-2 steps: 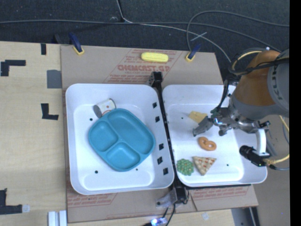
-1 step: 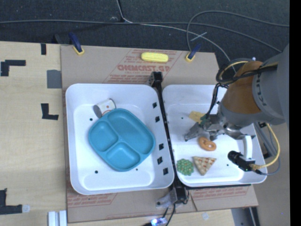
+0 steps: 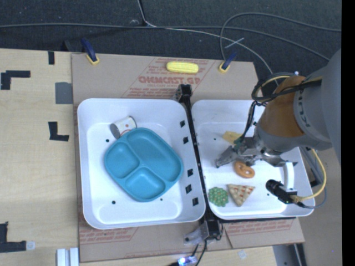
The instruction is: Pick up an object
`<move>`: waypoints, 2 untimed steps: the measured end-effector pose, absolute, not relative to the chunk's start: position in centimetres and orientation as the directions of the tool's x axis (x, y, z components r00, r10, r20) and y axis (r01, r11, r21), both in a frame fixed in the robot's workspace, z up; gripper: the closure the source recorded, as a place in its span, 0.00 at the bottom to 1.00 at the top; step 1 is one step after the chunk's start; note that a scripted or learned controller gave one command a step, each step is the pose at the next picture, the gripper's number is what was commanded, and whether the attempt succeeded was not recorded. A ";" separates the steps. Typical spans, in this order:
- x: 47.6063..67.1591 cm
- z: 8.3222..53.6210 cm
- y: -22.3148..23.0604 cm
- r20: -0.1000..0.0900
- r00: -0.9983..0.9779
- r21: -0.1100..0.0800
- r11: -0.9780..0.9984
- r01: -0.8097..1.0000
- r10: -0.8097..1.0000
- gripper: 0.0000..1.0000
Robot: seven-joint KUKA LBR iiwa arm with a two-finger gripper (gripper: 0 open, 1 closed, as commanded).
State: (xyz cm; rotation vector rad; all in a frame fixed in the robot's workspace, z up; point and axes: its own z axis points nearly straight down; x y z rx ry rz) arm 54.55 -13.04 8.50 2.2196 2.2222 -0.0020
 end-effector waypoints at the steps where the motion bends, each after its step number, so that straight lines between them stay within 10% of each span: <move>1: 54.6 9.6 -13.1 -0.003 -0.001 0.002 0.001 1.000 1.000 1.00; 2: 55.0 13.9 -12.7 0.000 -0.002 0.003 0.002 1.000 1.000 1.00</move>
